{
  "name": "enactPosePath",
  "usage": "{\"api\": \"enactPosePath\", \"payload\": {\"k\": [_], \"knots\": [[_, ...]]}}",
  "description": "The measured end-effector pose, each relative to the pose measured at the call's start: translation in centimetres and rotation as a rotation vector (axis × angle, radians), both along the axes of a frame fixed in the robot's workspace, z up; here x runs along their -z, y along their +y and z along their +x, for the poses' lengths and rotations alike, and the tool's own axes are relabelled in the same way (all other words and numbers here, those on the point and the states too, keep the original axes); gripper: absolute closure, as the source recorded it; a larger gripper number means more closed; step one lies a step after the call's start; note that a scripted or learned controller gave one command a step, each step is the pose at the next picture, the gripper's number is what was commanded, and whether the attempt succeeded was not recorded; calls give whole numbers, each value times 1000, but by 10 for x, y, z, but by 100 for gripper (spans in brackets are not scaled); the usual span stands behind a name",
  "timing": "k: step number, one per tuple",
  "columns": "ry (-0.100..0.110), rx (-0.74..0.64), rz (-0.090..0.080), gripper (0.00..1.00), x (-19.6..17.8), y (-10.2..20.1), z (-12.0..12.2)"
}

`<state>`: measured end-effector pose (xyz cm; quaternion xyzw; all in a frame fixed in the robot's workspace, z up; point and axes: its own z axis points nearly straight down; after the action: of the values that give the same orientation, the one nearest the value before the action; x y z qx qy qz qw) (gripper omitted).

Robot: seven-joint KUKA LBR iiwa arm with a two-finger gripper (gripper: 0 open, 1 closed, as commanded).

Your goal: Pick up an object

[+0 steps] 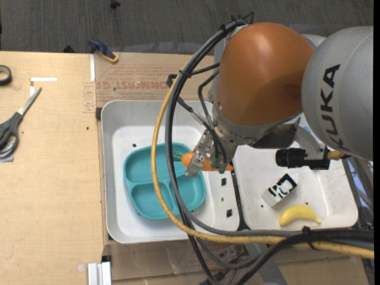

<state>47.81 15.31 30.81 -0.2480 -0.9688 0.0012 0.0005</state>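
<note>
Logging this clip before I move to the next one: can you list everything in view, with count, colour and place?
bins: two, white, side by side on the bench
divided plate: one, teal, in the left bin
orange object: one, orange, at the plate's right edge, partly hidden by the gripper
banana: one, yellow, right bin, near edge
small box: one, white and black, right bin, above the banana
scissors: one, dark handles, on the bench at left
tape roll: one, dark, far left edge
clamp: one, blue and yellow, behind the bench
arm: one, grey and orange, over both bins
gripper: one, over the left bin
</note>
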Motion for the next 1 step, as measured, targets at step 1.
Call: {"api": "enactPosePath", "payload": {"k": [1], "knots": [[1,552,-3,100,147,36,-1]]}}
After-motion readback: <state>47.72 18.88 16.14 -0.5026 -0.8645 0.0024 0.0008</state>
